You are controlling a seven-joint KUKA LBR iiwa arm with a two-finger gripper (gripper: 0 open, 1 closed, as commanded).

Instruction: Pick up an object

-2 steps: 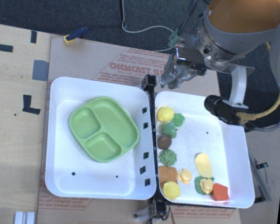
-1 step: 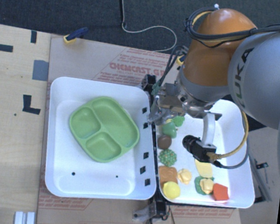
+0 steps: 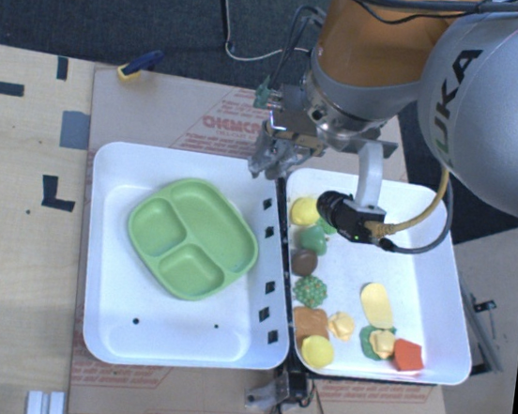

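Bench (image 3: pixel 12 216) surface of pale wood is seen under a cardboard sheet (image 3: pixel 204 123) on which two shallow white bins are set side by side. The grey arm (image 3: pixel 493 81) with its orange band is reached in from the right and far side, and its gripper (image 3: pixel 273 161) is hung above the far end of the divide between the bins; whether it is spread or closed cannot be told, and nothing is seen held in it.

The left bin (image 3: pixel 97 322) is occupied by a green divided plate (image 3: pixel 192 237), laid flat near its middle.

In the right bin (image 3: pixel 445 302) the small toy foods are gathered. Along its left wall, from far to near, are found a yellow lemon (image 3: pixel 304 210), a green piece (image 3: pixel 312 239), a brown ball (image 3: pixel 304 262), a broccoli floret (image 3: pixel 310 291), an orange-brown block (image 3: pixel 310 322) and a yellow ball (image 3: pixel 317 352). Farther right, a pale yellow oval piece (image 3: pixel 378 305) is seen, and near the front wall a small yellow piece (image 3: pixel 342 326), a green-and-yellow piece (image 3: pixel 376 343) and a red-orange block (image 3: pixel 408 355) just beside it.

A blue-and-yellow clip (image 3: pixel 140 63) is laid at the far left edge of the cardboard.
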